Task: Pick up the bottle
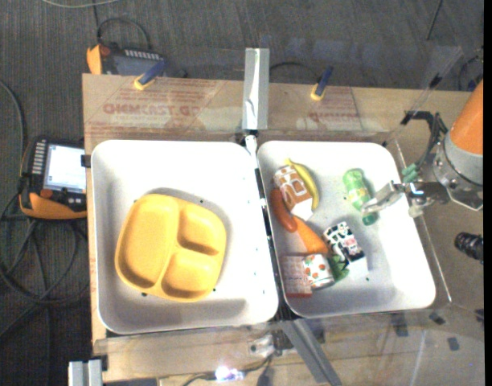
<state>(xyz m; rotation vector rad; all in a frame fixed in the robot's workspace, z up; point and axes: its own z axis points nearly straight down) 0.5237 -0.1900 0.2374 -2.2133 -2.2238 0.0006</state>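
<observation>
The bottle (355, 188) is small, green and translucent, and lies in the upper right part of the right bin (407, 284). My gripper (380, 203) reaches in from the right, just to the right of and slightly below the bottle, close to its lower end. Whether it touches the bottle is unclear. The grey arm with its orange band (469, 127) hangs over the bin's right rim.
In the right bin lie a banana (308, 182), a brown snack pack (293, 186), an orange carrot-like piece (298, 223), a black-and-white carton (343, 241) and a strawberry-printed cup (316, 271). The left bin (109, 175) holds a yellow divided plate (174, 244).
</observation>
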